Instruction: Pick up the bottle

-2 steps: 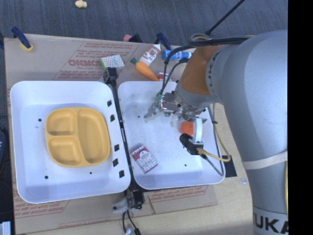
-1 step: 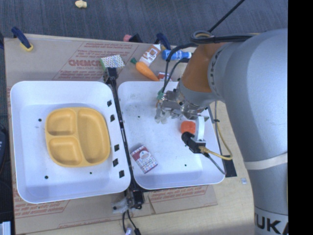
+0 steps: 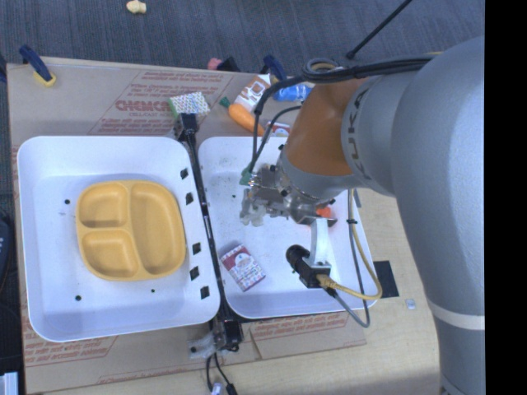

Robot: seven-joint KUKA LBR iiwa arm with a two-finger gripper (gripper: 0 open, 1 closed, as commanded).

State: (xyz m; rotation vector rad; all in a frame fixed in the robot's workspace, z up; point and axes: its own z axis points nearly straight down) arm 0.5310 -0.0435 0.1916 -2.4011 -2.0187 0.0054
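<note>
My gripper (image 3: pixel 254 209) hangs low over the middle of the right bin (image 3: pixel 221 164), pointing down at its white floor. I see nothing held in it. A white bottle-like thing with an orange label (image 3: pixel 249 95) lies on the cardboard just beyond the right bin's far rim, outside both bins. An orange carrot-shaped piece (image 3: pixel 244 119) lies next to it at the rim. A small red bit (image 3: pixel 326 212) peeks out from under the wrist; most of it is hidden by the arm.
A small red-and-white box (image 3: pixel 242 267) lies near the right bin's front left. A yellow divided plate (image 3: pixel 130 229) sits in the left bin (image 3: pixel 41 167). A blue thing (image 3: pixel 292 93) rests behind the arm. The arm covers the right bin's right half.
</note>
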